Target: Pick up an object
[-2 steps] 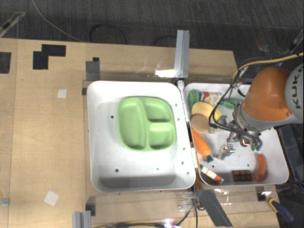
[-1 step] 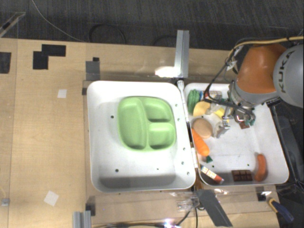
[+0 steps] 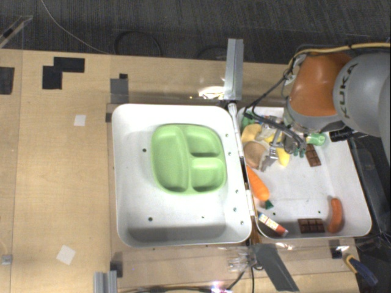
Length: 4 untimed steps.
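In the right bin (image 3: 354, 224), near its upper left corner, the gripper (image 3: 273, 153) hangs low over a cluster of toy food, reaching in from the grey arm (image 3: 360, 96) with its orange band (image 3: 314, 84). Whether it is open or closed on anything cannot be told, since the metal parts blur together with the things beneath.

Just right of the gripper lies a yellow piece (image 3: 283, 157), touching or nearly so. A tan round piece (image 3: 253, 153) sits just to its left, with another yellowish piece (image 3: 250, 132) beyond that, toward the bin's corner. Below the gripper a carrot (image 3: 259, 185) lies at a slant along the bin's left wall. To the right are a green piece (image 3: 316, 140) and a small brown bar (image 3: 313, 157).

Well away, near the bin's lower edge, lie a sausage (image 3: 335, 215), a chocolate bar (image 3: 311, 226) and a red marker-like thing (image 3: 272, 224).

Far to the left, the other bin (image 3: 131, 224) holds a green divided tray (image 3: 187, 158).
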Tool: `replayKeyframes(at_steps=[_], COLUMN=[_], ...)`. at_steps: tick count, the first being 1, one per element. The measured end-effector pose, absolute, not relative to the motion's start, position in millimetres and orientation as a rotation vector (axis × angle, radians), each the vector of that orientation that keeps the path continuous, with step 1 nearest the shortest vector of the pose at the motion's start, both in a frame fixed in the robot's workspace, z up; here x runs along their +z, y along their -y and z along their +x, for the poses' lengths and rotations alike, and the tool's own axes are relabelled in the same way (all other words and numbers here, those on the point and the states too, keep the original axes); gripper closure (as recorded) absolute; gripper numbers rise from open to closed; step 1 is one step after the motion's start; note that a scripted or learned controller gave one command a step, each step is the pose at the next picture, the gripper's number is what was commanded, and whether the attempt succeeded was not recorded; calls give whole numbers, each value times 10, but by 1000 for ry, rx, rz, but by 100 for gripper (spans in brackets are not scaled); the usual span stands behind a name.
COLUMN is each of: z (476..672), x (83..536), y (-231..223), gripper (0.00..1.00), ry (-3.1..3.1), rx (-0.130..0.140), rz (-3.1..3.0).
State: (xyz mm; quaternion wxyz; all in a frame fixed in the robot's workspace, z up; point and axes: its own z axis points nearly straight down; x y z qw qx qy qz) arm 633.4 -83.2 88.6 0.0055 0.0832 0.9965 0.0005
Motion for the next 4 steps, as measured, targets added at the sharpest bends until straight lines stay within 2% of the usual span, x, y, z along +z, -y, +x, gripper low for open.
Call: replayKeyframes(at_steps=[1, 2, 4], z=[6371, 6666, 6701], x=[1024, 2075, 2314], y=[820, 73, 82], gripper=[100, 100, 100], ry=[-3108, -3108, -3092], rx=[1, 8, 6], rz=[249, 277, 265])
